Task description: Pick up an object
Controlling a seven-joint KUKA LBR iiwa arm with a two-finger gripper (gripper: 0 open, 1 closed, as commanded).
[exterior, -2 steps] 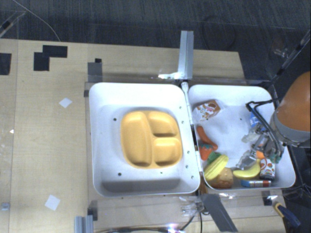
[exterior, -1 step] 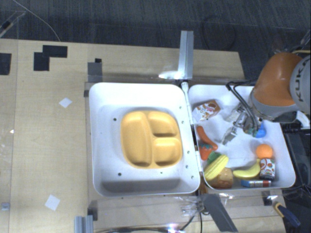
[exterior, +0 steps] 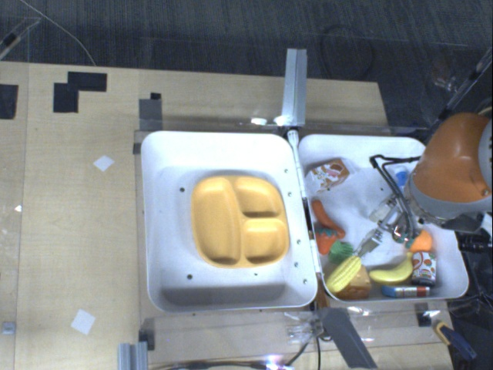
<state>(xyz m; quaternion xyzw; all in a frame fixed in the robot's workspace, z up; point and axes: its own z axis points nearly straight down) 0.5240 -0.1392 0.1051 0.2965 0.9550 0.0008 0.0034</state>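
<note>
Two white bins side by side on a wooden bench. Left bin (exterior: 166, 206) holds a yellow divided tray (exterior: 237, 220), three compartments, sitting about centre, nothing in it.

Right bin (exterior: 362, 146) holds the clutter. Snack packet (exterior: 328, 175) near the top left corner, lying flat. Carrot (exterior: 325, 216) below it, slanted along the left wall, with an orange-and-green toy vegetable (exterior: 333, 245) just beneath. Corn cob (exterior: 344, 271) at the lower left, touching a brown piece under it. Banana (exterior: 392, 271) lies beside the corn, toward the front wall. Small bottle (exterior: 423, 266) with an orange cap stands or leans just right of the banana; a marker-like stick (exterior: 406, 290) lies along the front edge.

Arm comes in from the right, orange band (exterior: 454, 160) over the bin's right side. Gripper (exterior: 377, 237) hangs low mid-bin, above the corn and banana, just beside the green toy. Fingers look slightly spread, nothing seen between them; metal parts are blurry so contact with any item can't be told.
</note>
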